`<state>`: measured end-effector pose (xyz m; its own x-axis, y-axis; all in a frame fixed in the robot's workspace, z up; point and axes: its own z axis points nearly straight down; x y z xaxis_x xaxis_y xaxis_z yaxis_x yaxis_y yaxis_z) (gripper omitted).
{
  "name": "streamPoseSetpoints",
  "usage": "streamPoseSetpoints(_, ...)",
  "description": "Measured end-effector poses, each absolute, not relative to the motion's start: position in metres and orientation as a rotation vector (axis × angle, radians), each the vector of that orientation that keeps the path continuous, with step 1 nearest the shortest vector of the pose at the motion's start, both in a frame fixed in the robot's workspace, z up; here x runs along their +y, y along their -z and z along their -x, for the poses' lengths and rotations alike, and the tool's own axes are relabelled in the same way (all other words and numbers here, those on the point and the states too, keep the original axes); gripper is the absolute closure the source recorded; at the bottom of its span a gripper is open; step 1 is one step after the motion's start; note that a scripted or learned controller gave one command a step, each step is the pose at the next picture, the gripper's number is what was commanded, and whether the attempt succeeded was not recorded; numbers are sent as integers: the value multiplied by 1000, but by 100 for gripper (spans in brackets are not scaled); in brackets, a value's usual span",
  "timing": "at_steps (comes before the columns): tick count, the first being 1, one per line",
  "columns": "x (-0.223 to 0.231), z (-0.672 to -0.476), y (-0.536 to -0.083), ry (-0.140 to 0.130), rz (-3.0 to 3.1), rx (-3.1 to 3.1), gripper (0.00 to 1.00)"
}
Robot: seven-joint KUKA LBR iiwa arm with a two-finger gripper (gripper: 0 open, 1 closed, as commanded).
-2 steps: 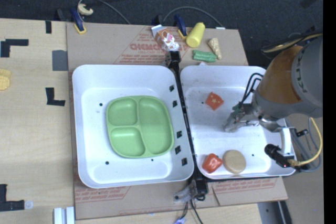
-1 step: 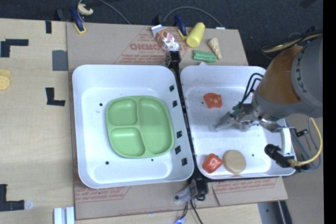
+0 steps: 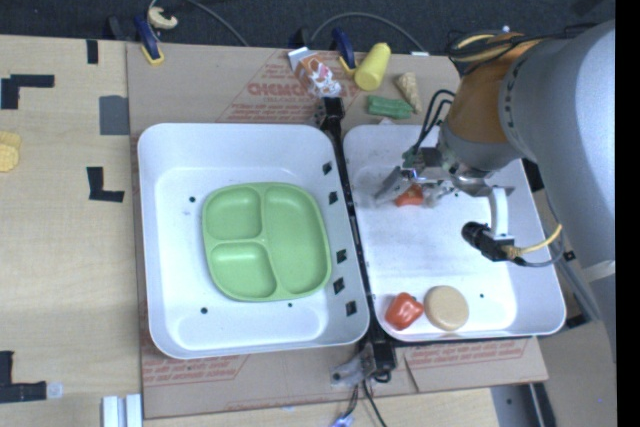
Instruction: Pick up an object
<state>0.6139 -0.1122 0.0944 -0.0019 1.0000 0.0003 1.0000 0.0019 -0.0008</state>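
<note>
We see the gripper point(image 3: 408, 187) low in the right bin point(image 3: 545, 315), near its upper left part, with a small orange-red piece point(image 3: 408, 200) right at its tip. Whether the fingers are apart, together or clamped on that piece we cannot tell, since the wrist and its cables cover them from above. Two more candidates lie near the front wall of the same bin: a red object point(image 3: 402, 311) and, just beside it on the right, a round tan object point(image 3: 447, 307). The left bin point(image 3: 165, 215) holds a green divided plate point(image 3: 266, 242); a yellow item point(image 3: 372, 65) and a green one point(image 3: 388, 107) rest on the tabletop point(image 3: 60, 245) behind the bins.

We judge the step in hand to be the grasp on the orange-red piece. To do it well, we would centre the piece between the fingers, close firmly, then lift straight up slowly. The piece is small and low, so it could slip out or get pushed aside. We would confirm the hold after lifting.
</note>
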Motion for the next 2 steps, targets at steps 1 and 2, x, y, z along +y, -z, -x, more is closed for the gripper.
streamPoseSetpoints(1, -117, -623, -86, 1, 2219, -2225, 0)
streamPoseSetpoints(2, -117, -624, -96, 1, 2221, -2229, 100)
